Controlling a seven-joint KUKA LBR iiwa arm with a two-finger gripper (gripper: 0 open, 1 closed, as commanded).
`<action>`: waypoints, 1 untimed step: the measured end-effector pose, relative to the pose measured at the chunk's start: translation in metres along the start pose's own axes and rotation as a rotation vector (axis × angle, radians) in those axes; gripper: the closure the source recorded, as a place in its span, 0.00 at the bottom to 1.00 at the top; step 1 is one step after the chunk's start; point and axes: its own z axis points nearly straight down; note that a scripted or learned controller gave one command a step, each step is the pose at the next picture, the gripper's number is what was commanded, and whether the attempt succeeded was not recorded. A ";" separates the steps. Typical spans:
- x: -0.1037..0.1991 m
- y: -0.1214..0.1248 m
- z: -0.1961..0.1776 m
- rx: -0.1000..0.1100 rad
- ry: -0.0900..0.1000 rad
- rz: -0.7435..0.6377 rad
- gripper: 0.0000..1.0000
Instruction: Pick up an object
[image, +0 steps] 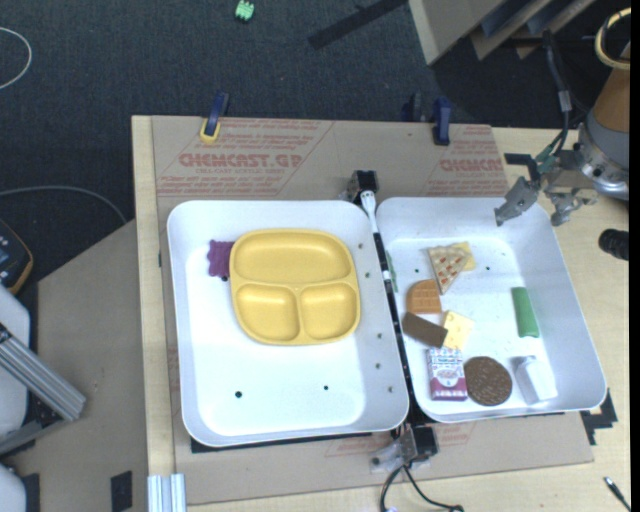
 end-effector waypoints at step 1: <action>0.001 0.003 -0.010 -0.015 -0.004 -0.003 0.00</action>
